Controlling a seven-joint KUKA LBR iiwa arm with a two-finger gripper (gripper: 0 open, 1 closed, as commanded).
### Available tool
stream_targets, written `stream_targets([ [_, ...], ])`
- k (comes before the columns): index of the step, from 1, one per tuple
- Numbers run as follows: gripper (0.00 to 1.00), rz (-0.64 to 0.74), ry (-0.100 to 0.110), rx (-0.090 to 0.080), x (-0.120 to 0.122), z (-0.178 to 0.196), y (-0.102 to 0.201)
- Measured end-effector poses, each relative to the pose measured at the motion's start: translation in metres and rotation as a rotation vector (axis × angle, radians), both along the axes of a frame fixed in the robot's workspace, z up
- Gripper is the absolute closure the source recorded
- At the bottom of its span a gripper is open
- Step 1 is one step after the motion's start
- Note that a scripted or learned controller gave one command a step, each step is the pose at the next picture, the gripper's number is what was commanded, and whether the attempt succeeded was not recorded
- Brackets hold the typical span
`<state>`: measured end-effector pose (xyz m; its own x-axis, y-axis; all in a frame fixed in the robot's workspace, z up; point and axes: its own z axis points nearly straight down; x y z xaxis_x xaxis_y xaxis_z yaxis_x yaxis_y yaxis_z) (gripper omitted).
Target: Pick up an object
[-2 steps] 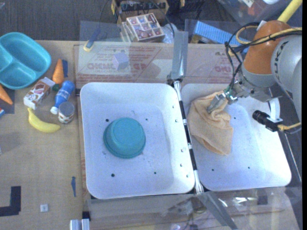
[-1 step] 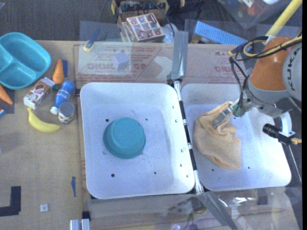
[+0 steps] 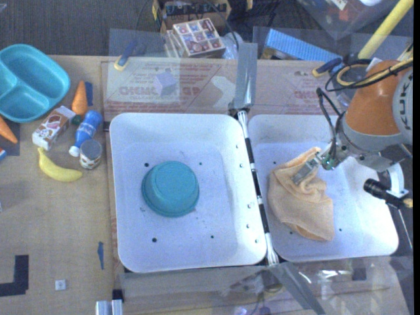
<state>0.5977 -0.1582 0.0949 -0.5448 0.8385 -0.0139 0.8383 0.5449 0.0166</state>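
A crumpled tan cloth lies in the right bin, toward its left side. My gripper comes in from the right and sits low on the cloth's upper edge, its fingers pressed into the folds there. An upturned teal bowl rests in the middle of the left bin, far from the gripper.
The orange-banded arm hangs over the right bin's upper right. Left of the bins lie a banana, a small bottle, a can, a carton and a teal divided dish. Boxes crowd the back edge.
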Motion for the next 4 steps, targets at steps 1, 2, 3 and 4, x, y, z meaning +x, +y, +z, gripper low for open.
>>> stream_targets([
  [1, 0.0, 0.023, 0.0, -0.003, -0.01, 0.0, 0.015],
  [2, 0.0, 0.009, -0.001, 0.0, -0.04, 0.0, 0.012],
  [3, 0.0, -0.045, 0.002, 0.0, 0.011, -0.001, -0.009],
  [4, 0.0, 0.003, 0.002, 0.0, 0.006, 0.0, 0.057],
])
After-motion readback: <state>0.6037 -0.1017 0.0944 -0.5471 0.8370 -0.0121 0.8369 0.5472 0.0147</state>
